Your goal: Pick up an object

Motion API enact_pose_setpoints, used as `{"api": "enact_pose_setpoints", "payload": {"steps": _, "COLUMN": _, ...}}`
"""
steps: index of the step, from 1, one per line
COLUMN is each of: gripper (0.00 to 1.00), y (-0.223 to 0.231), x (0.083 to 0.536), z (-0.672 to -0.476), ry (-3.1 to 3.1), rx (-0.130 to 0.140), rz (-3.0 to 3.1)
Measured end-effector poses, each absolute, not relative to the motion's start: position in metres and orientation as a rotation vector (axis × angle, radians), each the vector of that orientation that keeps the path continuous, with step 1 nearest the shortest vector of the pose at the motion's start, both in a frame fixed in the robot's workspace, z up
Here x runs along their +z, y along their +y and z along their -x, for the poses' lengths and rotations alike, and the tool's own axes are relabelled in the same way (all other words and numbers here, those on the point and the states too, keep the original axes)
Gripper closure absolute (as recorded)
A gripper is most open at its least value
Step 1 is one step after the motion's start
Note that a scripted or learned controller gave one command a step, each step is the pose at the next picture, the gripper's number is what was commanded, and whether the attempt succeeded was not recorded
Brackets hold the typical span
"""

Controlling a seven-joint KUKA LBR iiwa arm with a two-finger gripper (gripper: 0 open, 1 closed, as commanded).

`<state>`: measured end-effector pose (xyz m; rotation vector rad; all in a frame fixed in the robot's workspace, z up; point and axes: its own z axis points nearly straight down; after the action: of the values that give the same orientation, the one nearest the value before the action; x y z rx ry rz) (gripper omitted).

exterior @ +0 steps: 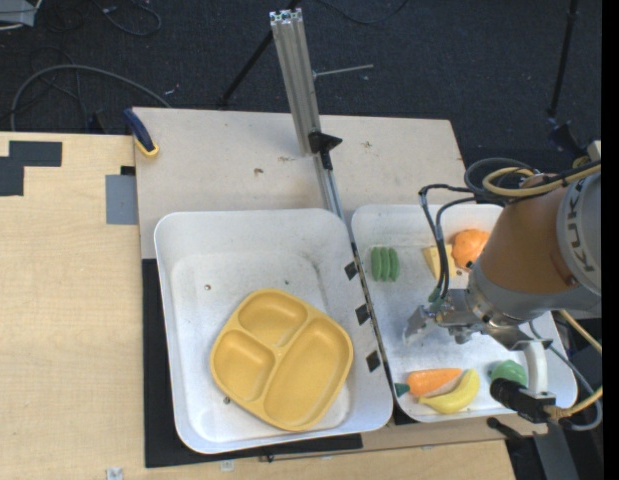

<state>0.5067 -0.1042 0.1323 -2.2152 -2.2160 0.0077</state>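
Altogether the right-hand shallow white bin (389,313) holds six small toy pieces that can be counted: one ribbed green piece (385,264) near its left wall, one pale yellow wedge (431,260) and one round orange fruit (469,245) toward its far side, and, along its near edge, one orange carrot-shaped piece (433,380), one curved yellow banana (453,396) and one round green piece (507,372). The carrot-shaped piece and the banana lie touching, the banana just nearer the rim; the round green piece sits just beside them to the right, partly hidden behind a white fitting on the arm. The ribbed green piece lies well apart from everything else, with bare bin floor on all sides. The bare middle of this bin is the widest free floor, and the gripper (425,325) hangs over it.

The left-hand shallow white bin (189,268) holds one thing, a yellow plastic plate with three compartments (281,357), lying flat toward the near right corner, with bare floor along the far and left sides. The two bins meet at a shared wall.

The grey arm with its orange band (519,248) reaches in from the right and covers much of the right bin's far right part. The gripper's dark metal tips point left and downward over bare floor between the ribbed green piece and the carrot-shaped piece, touching neither. How far the tips are spread cannot be told; nothing shows between them.
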Motion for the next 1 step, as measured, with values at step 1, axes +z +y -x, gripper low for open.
{"api": "enact_pose_setpoints", "payload": {"steps": 1, "gripper": 0.00, "y": -0.1053, "x": 0.0940, "z": -0.5089, "ry": -2.219, "rx": -0.003, "rz": 2.219}}
